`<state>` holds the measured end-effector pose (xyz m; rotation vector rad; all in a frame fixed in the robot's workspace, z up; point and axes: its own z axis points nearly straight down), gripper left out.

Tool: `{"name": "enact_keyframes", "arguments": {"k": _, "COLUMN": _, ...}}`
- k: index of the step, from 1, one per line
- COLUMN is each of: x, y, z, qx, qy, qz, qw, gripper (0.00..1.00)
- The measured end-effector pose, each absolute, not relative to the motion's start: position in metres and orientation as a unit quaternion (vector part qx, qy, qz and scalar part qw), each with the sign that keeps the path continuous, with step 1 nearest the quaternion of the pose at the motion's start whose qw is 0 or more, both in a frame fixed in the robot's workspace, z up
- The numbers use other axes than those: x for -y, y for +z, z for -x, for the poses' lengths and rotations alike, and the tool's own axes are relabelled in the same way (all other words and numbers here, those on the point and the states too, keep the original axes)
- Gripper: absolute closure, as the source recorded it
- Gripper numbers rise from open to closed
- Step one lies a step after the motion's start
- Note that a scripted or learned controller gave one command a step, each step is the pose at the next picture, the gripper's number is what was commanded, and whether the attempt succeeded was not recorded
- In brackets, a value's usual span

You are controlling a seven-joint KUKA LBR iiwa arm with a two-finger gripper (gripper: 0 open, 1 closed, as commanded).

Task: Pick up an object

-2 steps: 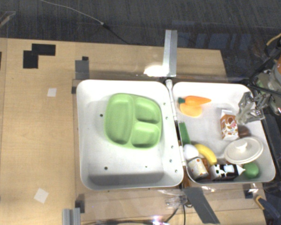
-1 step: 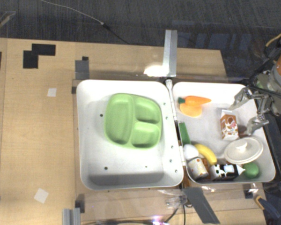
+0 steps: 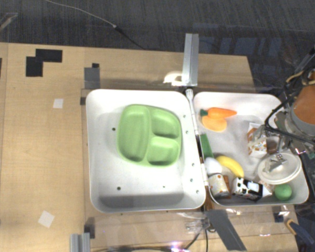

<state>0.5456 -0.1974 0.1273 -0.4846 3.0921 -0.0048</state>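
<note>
**Two bins, one crowded, arm over its far right side**

Two shallow white bins sit side by side on the wooden bench. The left bin point(image 3: 100, 193) holds a green divided tray point(image 3: 148, 134), lying flat near its middle. The right bin point(image 3: 236, 100) carries everything else, and places below are given from the banana point(image 3: 231, 165) lying toward its front. Above the banana, near the back wall, rests an orange carrot toy point(image 3: 217, 117). Just to the banana's left stands a small white bottle point(image 3: 212, 167), with a green stick point(image 3: 205, 146) along the divider above it. Below the banana lies a black-and-white object point(image 3: 248, 188) (too small to identify). To its right sits a clear round lid point(image 3: 279, 168), with a green ball point(image 3: 283, 192) at the front corner beyond. The gripper point(image 3: 275, 140) hangs above that lid, beside a crumpled wrapper point(image 3: 256, 139); whether it is released or clenched cannot be told.
</note>
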Motion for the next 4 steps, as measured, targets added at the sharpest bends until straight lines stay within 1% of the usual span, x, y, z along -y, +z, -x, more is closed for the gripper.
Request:
{"name": "enact_keyframes", "arguments": {"k": 1, "x": 0.182, "y": 0.096, "z": -0.581, "qx": -0.991, "qy": -0.0042, "qz": 0.135, "qw": 0.011, "gripper": 0.0}}
{"name": "enact_keyframes", "arguments": {"k": 2, "x": 0.161, "y": 0.096, "z": -0.579, "qx": -0.998, "qy": -0.0053, "qz": 0.058, "qw": 0.013, "gripper": 0.0}}
{"name": "enact_keyframes", "arguments": {"k": 3, "x": 0.162, "y": 0.097, "z": -0.55, "qx": -1.0, "qy": -0.0033, "qz": 0.011, "qw": 0.016, "gripper": 0.0}}
{"name": "enact_keyframes", "arguments": {"k": 4, "x": 0.169, "y": 0.099, "z": -0.548, "qx": -0.997, "qy": -0.0022, "qz": -0.078, "qw": 0.015, "gripper": 0.0}}
